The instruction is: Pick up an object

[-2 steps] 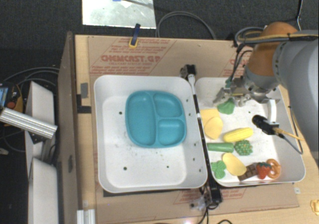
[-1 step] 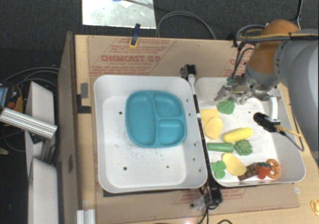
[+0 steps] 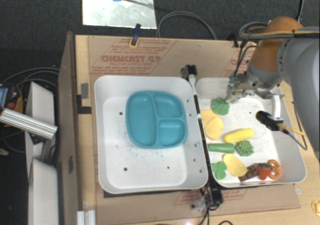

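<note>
Several toy foods are lying in the right bin (image 3: 295,161), most below the gripper (image 3: 233,94), which is hovering at the bin's top edge. Its likely target, a green leafy piece (image 3: 219,106), is sitting just beneath, presumably for a straight descent; the pincer's state I cannot tell.

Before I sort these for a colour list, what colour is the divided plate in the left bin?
Light blue plate, clearest in the camera view.

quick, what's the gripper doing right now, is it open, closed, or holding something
Gripper: cannot be told; it hangs low at the back of the right bin, just above the green leaf-shaped toy.
</note>
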Tool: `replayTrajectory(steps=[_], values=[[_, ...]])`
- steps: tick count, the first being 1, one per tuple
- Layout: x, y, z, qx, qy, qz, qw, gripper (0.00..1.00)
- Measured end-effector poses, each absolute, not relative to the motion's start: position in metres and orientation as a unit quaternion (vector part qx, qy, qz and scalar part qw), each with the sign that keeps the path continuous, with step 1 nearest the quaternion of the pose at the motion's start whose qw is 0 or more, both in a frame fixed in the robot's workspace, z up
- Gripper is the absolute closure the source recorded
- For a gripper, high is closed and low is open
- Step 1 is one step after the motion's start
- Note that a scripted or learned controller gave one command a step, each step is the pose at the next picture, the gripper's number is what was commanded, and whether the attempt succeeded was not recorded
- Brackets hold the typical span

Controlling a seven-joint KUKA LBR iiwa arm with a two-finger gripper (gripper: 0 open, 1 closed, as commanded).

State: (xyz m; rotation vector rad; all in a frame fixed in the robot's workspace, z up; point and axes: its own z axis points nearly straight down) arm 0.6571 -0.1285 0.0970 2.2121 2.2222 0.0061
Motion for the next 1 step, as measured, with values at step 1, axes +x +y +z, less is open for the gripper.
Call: replayTrajectory(steps=[1], values=[[0.6570,-0.1286,0.0967,0.705,0.709,0.0016,0.003,0.00]])
